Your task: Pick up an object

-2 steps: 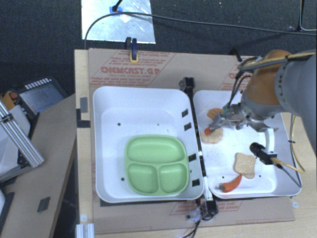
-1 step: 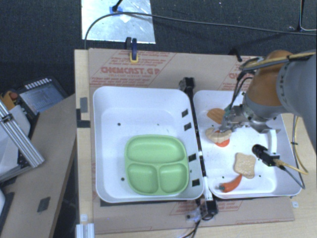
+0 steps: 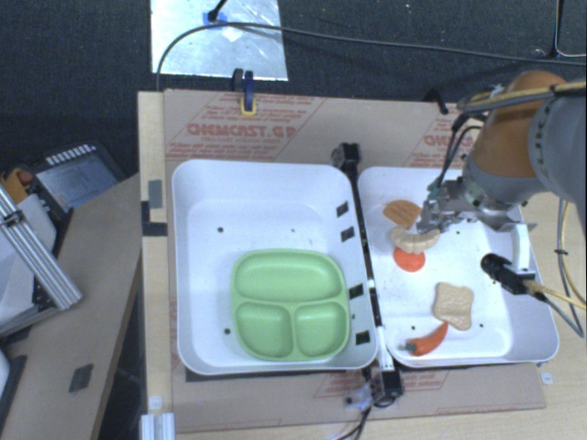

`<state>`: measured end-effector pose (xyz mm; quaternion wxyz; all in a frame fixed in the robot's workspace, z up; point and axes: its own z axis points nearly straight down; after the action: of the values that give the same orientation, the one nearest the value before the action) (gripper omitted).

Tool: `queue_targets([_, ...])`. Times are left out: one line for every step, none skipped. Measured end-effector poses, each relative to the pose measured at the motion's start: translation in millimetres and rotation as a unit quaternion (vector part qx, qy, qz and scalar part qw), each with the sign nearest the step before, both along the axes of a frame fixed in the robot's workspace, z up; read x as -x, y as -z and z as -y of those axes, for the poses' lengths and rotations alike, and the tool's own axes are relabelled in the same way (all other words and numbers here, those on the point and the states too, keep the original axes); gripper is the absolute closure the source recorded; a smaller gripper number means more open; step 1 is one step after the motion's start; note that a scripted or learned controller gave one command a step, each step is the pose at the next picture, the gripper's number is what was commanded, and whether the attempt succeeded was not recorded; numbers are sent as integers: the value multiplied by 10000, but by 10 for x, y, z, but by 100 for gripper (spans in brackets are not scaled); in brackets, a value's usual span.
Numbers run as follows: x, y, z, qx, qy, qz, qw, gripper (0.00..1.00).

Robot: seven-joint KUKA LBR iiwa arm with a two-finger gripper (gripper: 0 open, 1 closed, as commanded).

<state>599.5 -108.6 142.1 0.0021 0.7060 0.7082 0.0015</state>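
In the right bin (image 3: 527, 333) lie several toy foods. A brown round piece (image 3: 401, 213) sits at the back left, with a pale curved piece (image 3: 413, 241) just in front of it and a red-orange disc (image 3: 409, 260) below that. A tan bread slice (image 3: 453, 304) and a red-orange pepper (image 3: 427, 340) lie near the front. My gripper (image 3: 435, 216) is low in the bin, right above the right end of the pale curved piece and beside the brown piece. Its tip hides where it meets the pale piece.
The left bin (image 3: 206, 246) holds a green divided plate (image 3: 290, 302). A black clip (image 3: 348, 156) sits on the ridge between the bins. A black cable fitting (image 3: 500, 271) hangs over the right bin's right side. A blue clamp (image 3: 246, 88) stands behind the bins.
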Motion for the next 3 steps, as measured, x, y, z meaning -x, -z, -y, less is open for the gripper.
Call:
queue_targets([-16, -648, 29, 3, -4, 16, 10000, 100])
queue_targets([-14, -1086, 42, 0, -7, 6, 10000, 100])
queue_targets([225, -1045, -542, -13, -26, -24, 10000, 100])
